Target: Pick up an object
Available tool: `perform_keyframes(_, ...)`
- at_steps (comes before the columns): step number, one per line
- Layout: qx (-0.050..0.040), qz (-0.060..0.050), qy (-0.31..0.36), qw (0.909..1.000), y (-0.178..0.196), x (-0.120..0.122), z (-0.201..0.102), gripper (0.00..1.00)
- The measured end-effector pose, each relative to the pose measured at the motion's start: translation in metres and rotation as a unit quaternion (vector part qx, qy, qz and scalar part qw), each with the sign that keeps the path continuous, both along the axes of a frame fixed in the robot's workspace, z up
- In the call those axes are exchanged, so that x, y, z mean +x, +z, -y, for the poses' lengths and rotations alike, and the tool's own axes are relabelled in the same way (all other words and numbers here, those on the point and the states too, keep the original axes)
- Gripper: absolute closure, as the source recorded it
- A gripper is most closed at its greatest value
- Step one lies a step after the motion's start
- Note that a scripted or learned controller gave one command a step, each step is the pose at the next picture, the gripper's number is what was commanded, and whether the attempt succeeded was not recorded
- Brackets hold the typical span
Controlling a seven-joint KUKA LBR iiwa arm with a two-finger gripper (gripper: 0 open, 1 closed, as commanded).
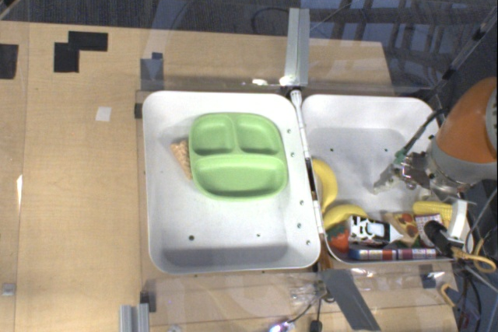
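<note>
Tool [393, 175] above-right of banana [325, 184]

Left bin [167, 245]: green divided tray [236, 154] upside-ish in middle, tan crumbly thing [180, 157] poking out at its left edge. Right bin [366, 120]: banana [325, 183] against left wall, clutter of small items [393, 233] along near edge. Arm's gripper [395, 175] low over right bin, nothing visibly in it.

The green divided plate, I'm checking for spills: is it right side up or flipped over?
Right side up: the green divided plate in the left bin shows its three hollow compartments facing up, all empty.
</note>
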State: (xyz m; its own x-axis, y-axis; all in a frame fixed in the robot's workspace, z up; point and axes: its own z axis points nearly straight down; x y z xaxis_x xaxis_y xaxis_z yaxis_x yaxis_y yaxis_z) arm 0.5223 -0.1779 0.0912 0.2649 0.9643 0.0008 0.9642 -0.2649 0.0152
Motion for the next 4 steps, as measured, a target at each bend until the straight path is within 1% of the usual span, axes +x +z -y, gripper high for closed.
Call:
perform_keyframes(1,0.0014,-0.005,0.054,0.9985,0.011,0.033,-0.094,0.0)
perform_keyframes(2,0.0003,-0.005,0.081,0.9967,0.101,0.003,-0.052,0.0)
perform_keyframes(3,-0.0001,-0.005,0.155,0.9878,0.004,0.058,-0.091,0.0)
perform_keyframes(4,-0.0014,-0.001,0.145,0.9895,-0.002,0.126,-0.093,0.0)
